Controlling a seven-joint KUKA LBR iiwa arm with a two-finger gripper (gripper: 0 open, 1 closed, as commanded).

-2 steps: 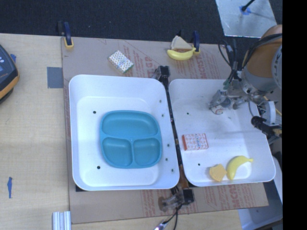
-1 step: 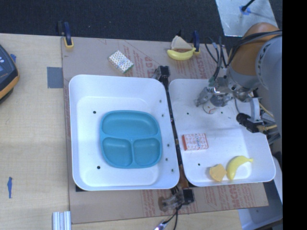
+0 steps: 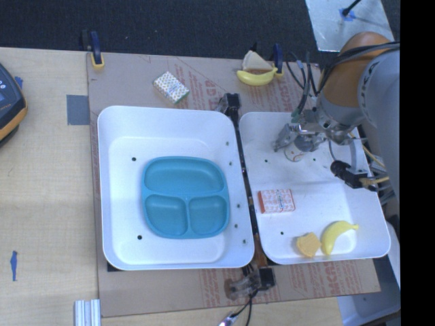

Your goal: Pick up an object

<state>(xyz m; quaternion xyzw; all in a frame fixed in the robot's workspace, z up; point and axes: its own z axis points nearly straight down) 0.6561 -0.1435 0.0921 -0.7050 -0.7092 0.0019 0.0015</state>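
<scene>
We hover our tool (image 3: 297,141) low at the right bin's (image 3: 380,250) twelve o'clock, grip state unclear, with card (image 3: 276,200) at centre and banana (image 3: 337,236) at five o'clock; next we must pick one and descend.

A pink card (image 3: 276,200) lies flat mid right bin (image 3: 299,246); a yellow banana (image 3: 336,236) and orange block (image 3: 307,244) sit near its front edge.

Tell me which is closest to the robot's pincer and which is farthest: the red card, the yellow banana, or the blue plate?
From the pincer, at the back of the right bin:
1. Red card, middle of the right bin.
2. Yellow banana, that bin's front corner.
3. Blue plate, over in the left bin.
</scene>
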